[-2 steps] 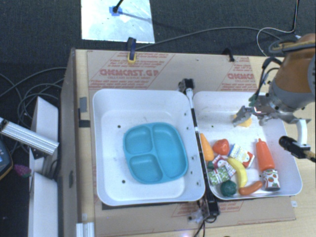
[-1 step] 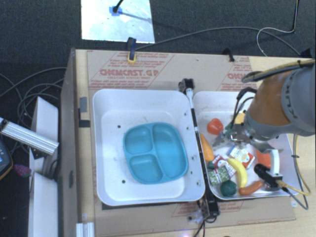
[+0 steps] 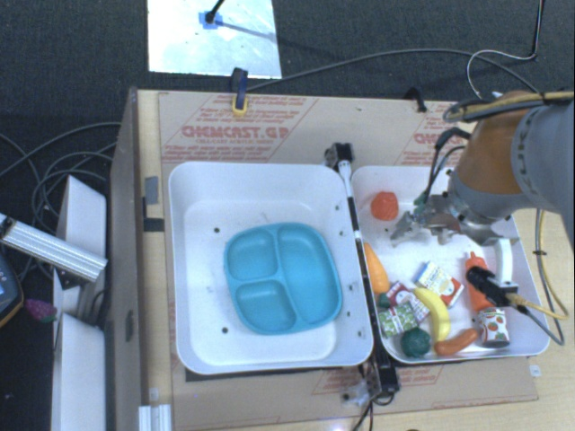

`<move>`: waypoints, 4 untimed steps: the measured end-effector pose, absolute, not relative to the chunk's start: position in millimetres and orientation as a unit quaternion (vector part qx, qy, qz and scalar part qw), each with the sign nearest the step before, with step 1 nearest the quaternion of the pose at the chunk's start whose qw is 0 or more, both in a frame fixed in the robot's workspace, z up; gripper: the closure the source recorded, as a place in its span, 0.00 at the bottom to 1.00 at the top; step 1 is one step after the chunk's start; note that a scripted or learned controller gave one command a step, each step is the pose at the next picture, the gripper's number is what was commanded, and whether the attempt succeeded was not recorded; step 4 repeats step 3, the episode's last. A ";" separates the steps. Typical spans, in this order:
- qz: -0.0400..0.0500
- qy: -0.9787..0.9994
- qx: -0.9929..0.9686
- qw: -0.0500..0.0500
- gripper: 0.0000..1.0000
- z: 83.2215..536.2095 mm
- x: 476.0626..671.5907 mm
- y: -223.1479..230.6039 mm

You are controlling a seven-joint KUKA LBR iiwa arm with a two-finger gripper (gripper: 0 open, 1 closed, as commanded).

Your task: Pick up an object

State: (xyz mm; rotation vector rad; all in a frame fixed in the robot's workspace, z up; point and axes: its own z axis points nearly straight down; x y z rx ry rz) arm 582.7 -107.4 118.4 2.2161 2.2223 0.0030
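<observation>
The worktop (image 3: 225, 119) carries two white bins side by side. The left bin (image 3: 193, 241) holds a blue divided plate (image 3: 283, 277). The right bin (image 3: 406, 180) holds every candidate for the pick. The arm (image 3: 530, 151) enters from the right of the camera view and places the hand (image 3: 420, 230) over the bare upper floor of the right bin. The fingers appear spread apart with nothing between them, so no object is secured at this point. The nearest object is a round red-orange piece (image 3: 384, 206), just beside the hand toward the divider between the bins and not touching it. The other objects are crowded along the lower part of the bin: a banana (image 3: 435, 312), a carrot (image 3: 376, 269) against the divider, a long orange-red piece (image 3: 458, 339), a white and red carton (image 3: 438, 281), a second carton (image 3: 493, 328) near the lower right corner, and a dark green ball (image 3: 415, 342).

- Risk 1: closing at the present position would probably catch only air, because the floor under the hand is bare.
- Risk 2: the round piece is likely to roll or squirt out if the fingers meet it off-centre, and its place near the bin wall limits the approach.
- Risk 3: a descent into the crowded lower group may strike a neighbouring object first, or clamp two objects together. The banana, the carton and the small green packs (image 3: 404, 311) lie touching or nearly so.
- Risk 4: the height of the hand above the floor cannot be judged from this slanted view. A descent that is too deep would press the fingers onto the bin.
</observation>
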 end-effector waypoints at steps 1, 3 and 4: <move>0.001 0.709 0.705 0.001 0.00 84.2 649.7 -94.2; 0.001 0.710 0.704 0.003 1.00 97.3 670.3 -85.7; 0.001 0.710 0.704 0.003 1.00 97.3 670.3 -85.7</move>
